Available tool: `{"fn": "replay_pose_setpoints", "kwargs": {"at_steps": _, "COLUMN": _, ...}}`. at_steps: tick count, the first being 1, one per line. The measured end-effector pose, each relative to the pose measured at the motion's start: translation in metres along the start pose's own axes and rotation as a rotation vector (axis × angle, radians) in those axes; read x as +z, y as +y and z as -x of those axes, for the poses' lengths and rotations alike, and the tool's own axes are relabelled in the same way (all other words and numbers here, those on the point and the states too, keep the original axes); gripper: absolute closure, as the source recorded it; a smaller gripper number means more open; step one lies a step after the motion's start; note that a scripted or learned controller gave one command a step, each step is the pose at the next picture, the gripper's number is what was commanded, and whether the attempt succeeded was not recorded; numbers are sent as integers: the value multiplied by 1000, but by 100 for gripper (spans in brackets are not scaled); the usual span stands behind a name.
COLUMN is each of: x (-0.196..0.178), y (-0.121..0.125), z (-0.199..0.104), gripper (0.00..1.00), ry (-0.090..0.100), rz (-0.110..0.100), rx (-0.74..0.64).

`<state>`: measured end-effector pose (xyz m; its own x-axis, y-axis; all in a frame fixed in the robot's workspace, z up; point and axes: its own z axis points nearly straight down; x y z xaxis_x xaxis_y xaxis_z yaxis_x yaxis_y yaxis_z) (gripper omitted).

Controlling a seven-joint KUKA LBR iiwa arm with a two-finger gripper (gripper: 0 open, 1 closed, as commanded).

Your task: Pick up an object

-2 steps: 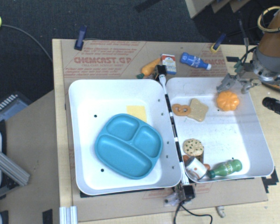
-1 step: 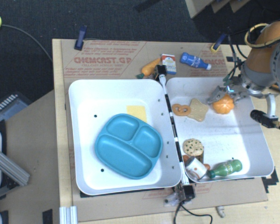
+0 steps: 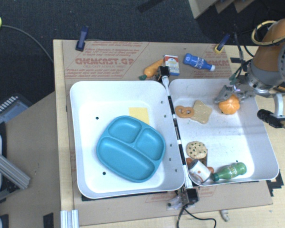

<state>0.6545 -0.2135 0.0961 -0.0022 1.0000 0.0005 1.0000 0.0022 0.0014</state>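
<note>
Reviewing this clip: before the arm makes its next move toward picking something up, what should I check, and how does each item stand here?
1. Gripper over the right bin: ok.
2. Target close by: ok, the orange sits right at the gripper.
3. Orange between the jaws: cannot tell.
4. Space around the orange: ok, the bread lies apart from it.
5. Orange inside the bin: ok.
</note>
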Motion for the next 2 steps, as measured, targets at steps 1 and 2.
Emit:
{"fn": "replay_pose_setpoints", "kwargs": {"at_steps": 1, "x": 0, "y": 13, "z": -92, "gripper": 100, "ry": 2, "rz": -2, "rx": 0}}
{"fn": "replay_pose_setpoints", "kwargs": {"at_steps": 2, "x": -89, "y": -62, "z": -155, "gripper": 100, "ry": 1, "rz": -2, "rx": 1}}
